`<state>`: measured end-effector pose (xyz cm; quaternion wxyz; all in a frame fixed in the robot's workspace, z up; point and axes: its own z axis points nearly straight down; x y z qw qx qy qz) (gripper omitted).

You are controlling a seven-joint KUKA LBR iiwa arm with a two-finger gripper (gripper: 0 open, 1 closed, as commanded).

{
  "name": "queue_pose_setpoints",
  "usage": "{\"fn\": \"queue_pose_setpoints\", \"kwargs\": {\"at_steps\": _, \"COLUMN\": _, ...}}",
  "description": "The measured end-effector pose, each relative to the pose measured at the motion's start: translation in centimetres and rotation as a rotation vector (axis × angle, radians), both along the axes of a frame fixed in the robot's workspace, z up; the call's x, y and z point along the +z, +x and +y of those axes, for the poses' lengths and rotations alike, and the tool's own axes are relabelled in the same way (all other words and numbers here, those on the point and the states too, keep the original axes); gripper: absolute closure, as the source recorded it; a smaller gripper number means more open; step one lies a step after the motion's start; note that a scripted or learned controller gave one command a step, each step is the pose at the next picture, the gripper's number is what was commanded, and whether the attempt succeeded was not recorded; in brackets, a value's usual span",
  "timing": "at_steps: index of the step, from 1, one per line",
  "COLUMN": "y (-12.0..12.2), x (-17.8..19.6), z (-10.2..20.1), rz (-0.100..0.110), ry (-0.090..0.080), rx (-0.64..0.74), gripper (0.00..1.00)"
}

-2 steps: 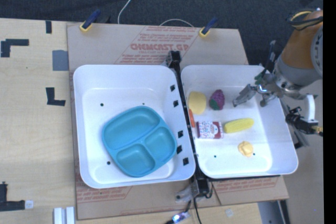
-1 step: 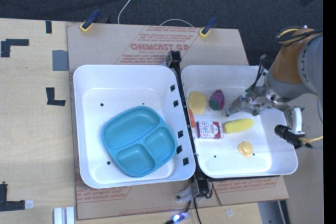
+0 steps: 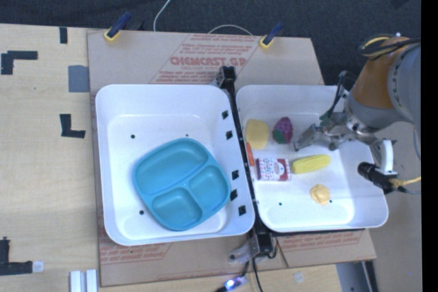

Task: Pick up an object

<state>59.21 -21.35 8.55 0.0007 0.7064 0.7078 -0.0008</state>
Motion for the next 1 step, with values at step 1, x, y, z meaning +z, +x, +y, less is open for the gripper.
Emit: {"fn": "queue_pose_setpoints", "kwargs": {"at_steps": 1, "y": 0.07, "x": 0.97, "z": -0.03, "rz": -0.002, "ry": -0.003, "rx": 0.001, "gripper": 1.0}}
